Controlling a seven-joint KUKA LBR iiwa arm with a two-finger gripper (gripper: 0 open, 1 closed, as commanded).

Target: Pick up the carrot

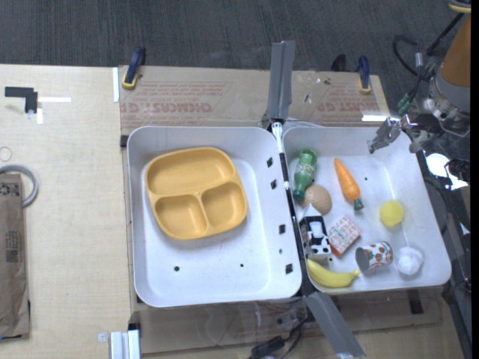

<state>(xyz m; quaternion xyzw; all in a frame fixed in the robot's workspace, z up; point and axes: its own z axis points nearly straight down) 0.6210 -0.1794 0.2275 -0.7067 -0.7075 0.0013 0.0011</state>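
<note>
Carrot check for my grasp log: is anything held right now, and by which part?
Nothing is held: the carrot lies in the right bin, apart from the end effector.

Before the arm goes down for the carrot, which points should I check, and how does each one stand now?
1. Carrot in plain sight in the right bin: ok.
2. Carrot apart from the green bottle and the yellow ball, with bare floor around it: ok.
3. Pincer above the carrot: not ok; it hangs at the bin's far right corner, off to the carrot's side.
4. Pincer free of any load: ok, nothing shows between its tips.
5. Pincer open wide enough: cannot tell, too small and blurred.
6. Pincer turned across the carrot's length: cannot tell.
</note>
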